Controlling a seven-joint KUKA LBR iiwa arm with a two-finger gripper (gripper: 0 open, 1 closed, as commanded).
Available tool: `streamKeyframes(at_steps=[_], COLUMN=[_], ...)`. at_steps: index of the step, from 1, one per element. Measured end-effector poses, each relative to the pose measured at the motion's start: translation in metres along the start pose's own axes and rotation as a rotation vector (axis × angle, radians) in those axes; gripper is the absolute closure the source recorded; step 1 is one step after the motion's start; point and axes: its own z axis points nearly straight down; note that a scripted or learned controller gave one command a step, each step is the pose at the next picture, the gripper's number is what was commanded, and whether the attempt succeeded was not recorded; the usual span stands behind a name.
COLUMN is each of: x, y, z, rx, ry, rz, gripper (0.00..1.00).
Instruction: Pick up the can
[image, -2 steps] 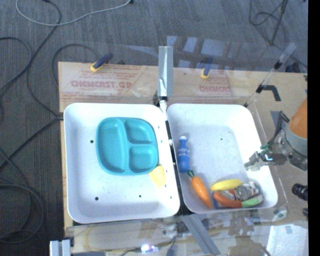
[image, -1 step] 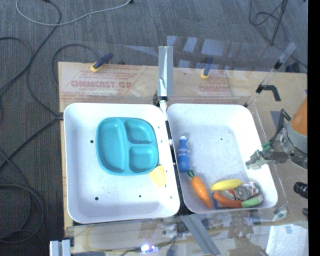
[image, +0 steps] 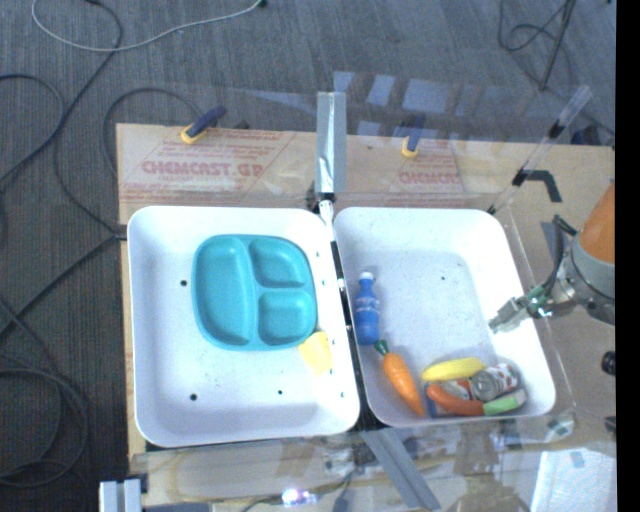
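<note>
Two white bins (image: 160, 400); a turquoise divided plate (image: 250, 290), a pale yellow piece (image: 317, 352), a blue bottle (image: 367, 310), an orange carrot (image: 401, 378), a yellow banana (image: 452, 369), a silver-and-red can (image: 495, 382).

The small silver metal can (image: 492, 382) is hemmed in at the right white plastic bin's (image: 430, 225) five o'clock corner: a yellow toy banana (image: 452, 369) touches it at ten o'clock, a red-orange toy sausage (image: 455, 401) and green piece (image: 506, 404) below, the bin wall just beyond. From twelve o'clock, the bin floor lies open.
</note>
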Motion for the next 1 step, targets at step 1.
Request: streamKeyframes(at_steps=[1], x=[-0.0298], y=[0.1153], z=[-0.0041], rx=[-0.002], ry=[-0.002], rz=[-0.323], gripper=[1.0])
